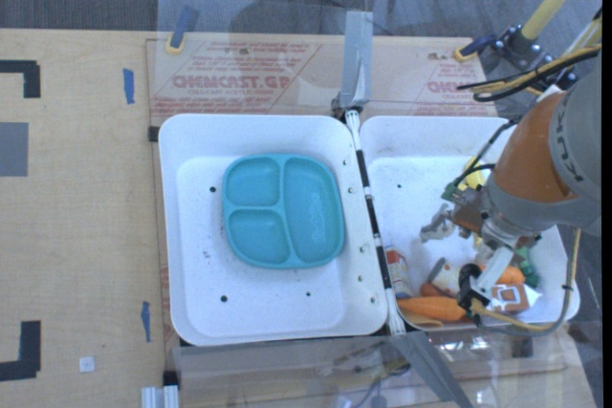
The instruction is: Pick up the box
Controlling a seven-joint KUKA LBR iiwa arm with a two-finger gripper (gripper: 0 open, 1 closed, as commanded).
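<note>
Right bin (411, 177), near edge: one orange carrot-shaped item (430, 308). Just right of it, one small white-and-orange box (511, 299), lying among clutter in the bin's near right corner. Farther in: my tool (445, 223), over the middle of the same bin, apart from the box; spread or closed, I cannot tell. Left bin (191, 205): one teal divided plate (284, 210), centred. Behind both bins: clear plastic sheet (249, 76) on the wooden tabletop (76, 205).
</note>
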